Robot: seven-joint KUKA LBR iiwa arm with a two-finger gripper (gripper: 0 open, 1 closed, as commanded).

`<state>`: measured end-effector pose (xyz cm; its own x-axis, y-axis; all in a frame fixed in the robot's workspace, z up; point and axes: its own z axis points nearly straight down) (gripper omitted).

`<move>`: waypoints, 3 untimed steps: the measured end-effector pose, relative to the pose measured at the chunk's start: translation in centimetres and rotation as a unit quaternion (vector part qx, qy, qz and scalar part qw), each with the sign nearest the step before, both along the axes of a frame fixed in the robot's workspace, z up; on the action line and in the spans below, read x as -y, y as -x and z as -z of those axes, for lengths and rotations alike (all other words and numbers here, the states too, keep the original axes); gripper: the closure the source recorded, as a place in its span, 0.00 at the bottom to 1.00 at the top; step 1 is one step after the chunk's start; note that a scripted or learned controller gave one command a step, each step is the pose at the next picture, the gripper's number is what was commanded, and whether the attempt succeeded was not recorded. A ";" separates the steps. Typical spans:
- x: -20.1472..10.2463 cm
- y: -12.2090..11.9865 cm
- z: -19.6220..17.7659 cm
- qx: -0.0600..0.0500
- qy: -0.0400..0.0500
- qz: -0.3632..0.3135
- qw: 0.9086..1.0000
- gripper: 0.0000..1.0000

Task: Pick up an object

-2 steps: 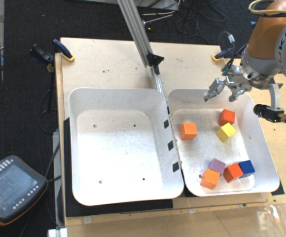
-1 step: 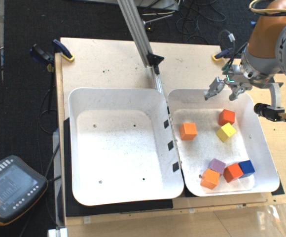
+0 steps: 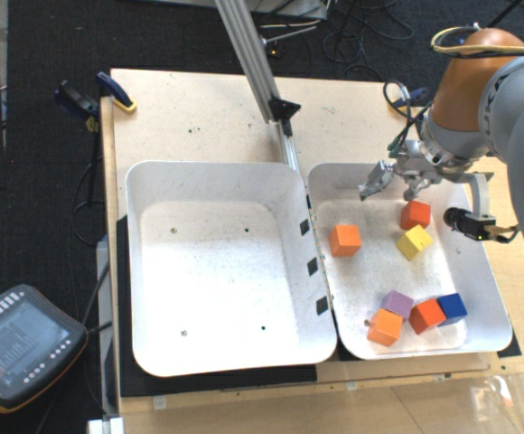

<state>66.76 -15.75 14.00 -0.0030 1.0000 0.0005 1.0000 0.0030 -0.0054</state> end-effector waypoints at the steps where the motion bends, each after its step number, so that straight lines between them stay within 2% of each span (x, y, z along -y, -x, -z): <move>1: -0.1 0.1 4.8 0.001 0.000 0.000 1.000 0.00; 2: -0.1 -0.1 3.4 0.005 0.001 -0.001 1.000 1.00; 3: -0.4 -0.5 -1.1 0.006 0.001 0.000 1.000 1.00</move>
